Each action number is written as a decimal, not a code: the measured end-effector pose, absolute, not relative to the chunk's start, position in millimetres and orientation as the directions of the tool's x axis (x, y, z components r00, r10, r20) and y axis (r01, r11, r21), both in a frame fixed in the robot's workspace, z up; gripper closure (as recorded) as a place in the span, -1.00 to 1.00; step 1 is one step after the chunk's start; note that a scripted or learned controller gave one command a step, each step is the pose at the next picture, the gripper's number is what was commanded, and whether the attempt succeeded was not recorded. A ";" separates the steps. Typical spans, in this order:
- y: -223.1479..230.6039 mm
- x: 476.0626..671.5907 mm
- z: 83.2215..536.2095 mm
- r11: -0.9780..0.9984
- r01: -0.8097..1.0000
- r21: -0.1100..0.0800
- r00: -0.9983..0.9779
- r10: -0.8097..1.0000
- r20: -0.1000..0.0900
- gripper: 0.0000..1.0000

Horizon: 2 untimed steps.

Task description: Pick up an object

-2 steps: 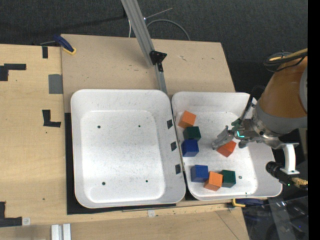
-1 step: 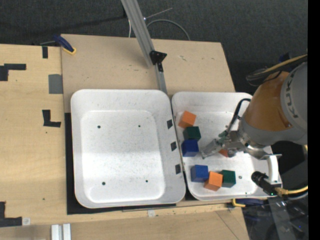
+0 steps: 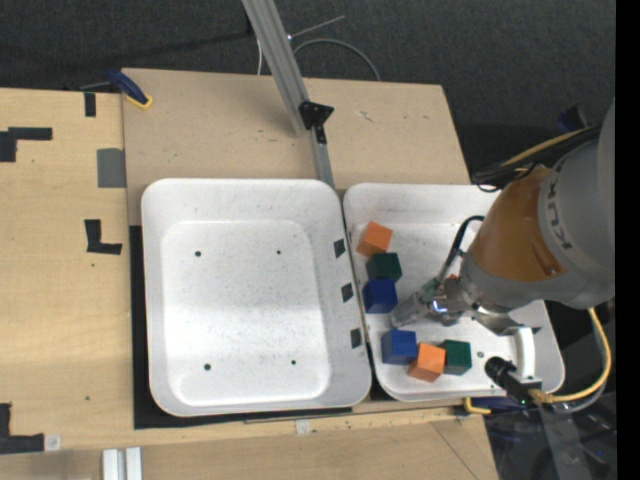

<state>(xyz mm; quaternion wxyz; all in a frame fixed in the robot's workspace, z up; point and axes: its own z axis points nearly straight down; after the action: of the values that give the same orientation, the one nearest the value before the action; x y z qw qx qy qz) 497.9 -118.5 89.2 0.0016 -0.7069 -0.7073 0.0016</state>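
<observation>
Blue cube [image 3: 380,295], just left of end effector [image 3: 418,309]

- Even, soft overhead light; the two white bins [image 3: 250,298] read bright without blowing out.
- Faint shadows hug the blocks [image 3: 381,295].
- Dark floor beyond the counter [image 3: 200,118] stays murky.
- Overall slightly soft and grainy.
</observation>
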 end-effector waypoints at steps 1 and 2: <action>-117.5 498.1 101.0 0.002 1.000 -0.005 -0.002 1.000 0.002 1.00; -125.0 495.4 146.8 0.000 1.000 0.002 0.000 1.000 -0.001 1.00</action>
<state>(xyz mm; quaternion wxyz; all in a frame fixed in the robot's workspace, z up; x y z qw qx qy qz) 495.4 -125.0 146.8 -0.0010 -0.7070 -0.7072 -0.0006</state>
